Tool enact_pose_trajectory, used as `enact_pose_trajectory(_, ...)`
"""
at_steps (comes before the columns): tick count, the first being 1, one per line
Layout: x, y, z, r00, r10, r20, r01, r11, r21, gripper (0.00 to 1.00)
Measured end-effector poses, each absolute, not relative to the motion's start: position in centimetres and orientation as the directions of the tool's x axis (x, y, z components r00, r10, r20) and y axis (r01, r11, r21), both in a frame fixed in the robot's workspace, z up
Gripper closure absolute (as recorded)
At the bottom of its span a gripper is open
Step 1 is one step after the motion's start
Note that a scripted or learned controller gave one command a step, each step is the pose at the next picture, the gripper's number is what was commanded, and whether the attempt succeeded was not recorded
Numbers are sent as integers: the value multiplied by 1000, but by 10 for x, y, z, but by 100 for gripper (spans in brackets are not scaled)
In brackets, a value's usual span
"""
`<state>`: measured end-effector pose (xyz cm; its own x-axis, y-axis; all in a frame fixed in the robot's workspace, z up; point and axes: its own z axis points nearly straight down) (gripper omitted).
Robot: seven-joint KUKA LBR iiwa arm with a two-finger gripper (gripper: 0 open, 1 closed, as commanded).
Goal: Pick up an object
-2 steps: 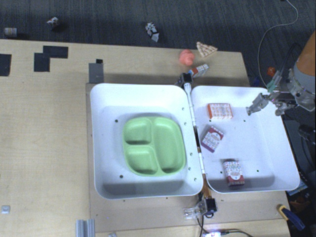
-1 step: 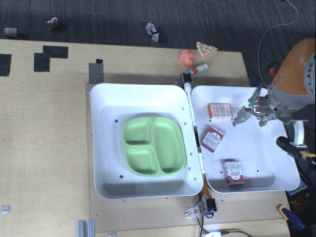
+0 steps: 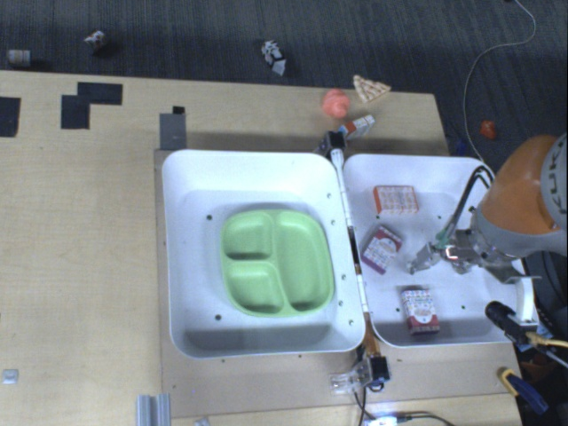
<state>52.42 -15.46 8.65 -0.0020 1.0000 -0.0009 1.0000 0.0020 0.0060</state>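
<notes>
Over the right bin (image 3: 390, 331), the tool (image 3: 426, 257) is poised; its state cannot be told. Nearest lies a small packet (image 3: 382, 248), best approached squarely and gripped across its narrow sides.

1. Bins (image 3: 191, 185): white.
2. Divided tray (image 3: 275, 262): pale green.
3. Three small packets (image 3: 396, 201): red and white print.
4. Bench top (image 3: 80, 256): light tan.
5. Arm (image 3: 524, 198): grey, orange band.
6. Ball (image 3: 335, 103): pink-orange.
7. Floor (image 3: 222, 16): dark blue-grey.
</notes>
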Motion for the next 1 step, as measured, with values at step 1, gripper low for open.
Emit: enact_pose_trajectory(1, 526, -154, 98, -4, 1000, -3, 1000, 4, 13, 100)
